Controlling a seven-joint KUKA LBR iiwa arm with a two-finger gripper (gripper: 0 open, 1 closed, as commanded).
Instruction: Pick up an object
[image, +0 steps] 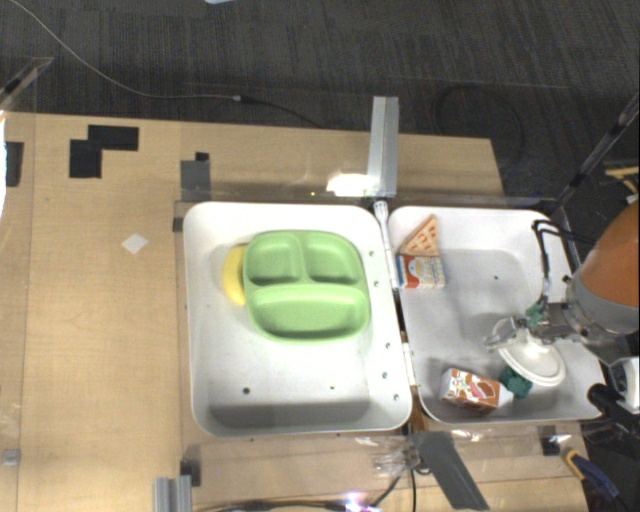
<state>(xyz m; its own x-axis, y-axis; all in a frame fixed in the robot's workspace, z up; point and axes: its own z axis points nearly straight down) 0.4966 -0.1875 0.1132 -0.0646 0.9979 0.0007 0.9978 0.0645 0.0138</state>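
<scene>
End effector sits in the right bin at 4 o'clock, over a white disc (finger state: cannot tell). Carton at 6, green tray in left bin.

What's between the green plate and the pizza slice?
In the camera view, the green plate and pizza slice lie in separate bins; only the bins' white walls run between them.
</scene>
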